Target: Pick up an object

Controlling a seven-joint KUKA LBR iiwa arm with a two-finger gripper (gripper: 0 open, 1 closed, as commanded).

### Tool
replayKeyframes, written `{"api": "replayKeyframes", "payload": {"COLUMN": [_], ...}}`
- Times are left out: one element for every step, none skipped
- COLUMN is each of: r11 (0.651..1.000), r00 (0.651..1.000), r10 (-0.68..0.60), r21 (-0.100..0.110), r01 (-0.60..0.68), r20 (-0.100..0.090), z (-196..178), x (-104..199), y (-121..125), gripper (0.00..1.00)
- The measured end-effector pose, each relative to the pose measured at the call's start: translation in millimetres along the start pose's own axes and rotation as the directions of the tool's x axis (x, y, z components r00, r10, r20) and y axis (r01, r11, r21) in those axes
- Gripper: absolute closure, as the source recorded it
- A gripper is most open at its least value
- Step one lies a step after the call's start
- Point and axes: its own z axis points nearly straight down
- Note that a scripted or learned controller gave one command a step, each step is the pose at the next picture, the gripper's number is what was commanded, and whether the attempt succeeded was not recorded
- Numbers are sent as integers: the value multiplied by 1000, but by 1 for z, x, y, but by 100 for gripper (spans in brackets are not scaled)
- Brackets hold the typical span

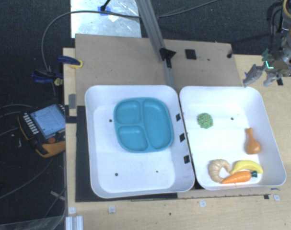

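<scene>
Dark carpet surrounds the tan bench (pixel 135 56) that carries my two shallow white bins. Nearest the camera, in the front corner of the right-hand white bin (pixel 231 99), three pieces of toy food crowd together: a pale curled croissant-shaped piece (pixel 218 168), an orange plastic carrot (pixel 237 178) lying across the front, and a yellow plastic banana (pixel 247 166) touching the carrot from behind. A little farther back, near the bin's right wall, lies an orange drumstick-shaped toy (pixel 252 142). Farther still, near the bin's middle, sits a small green knobbly ball (pixel 205 120), well apart from the others.

Beside it, the left-hand white bin (pixel 99 143) holds a blue plastic divided plate (pixel 144 124) with three compartments.

My gripper (pixel 261 75) hangs beyond the far right corner of the right bin, over the bench just outside the rim, its two grey fingers spread wide with nothing between them. Every object lies nearer the camera than I am; the drumstick is the closest to my fingers, the green ball off to one side.
</scene>
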Motion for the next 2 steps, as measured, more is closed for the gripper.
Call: {"api": "replayKeyframes", "payload": {"r11": [1000,1000], "r00": [1000,1000], "r10": [0,-4], "r21": [-3,0], "r01": [1,4], "r20": [1,1], "z": [-1,51], "x": [0,8], "y": [1,7], "gripper": [0,0]}}
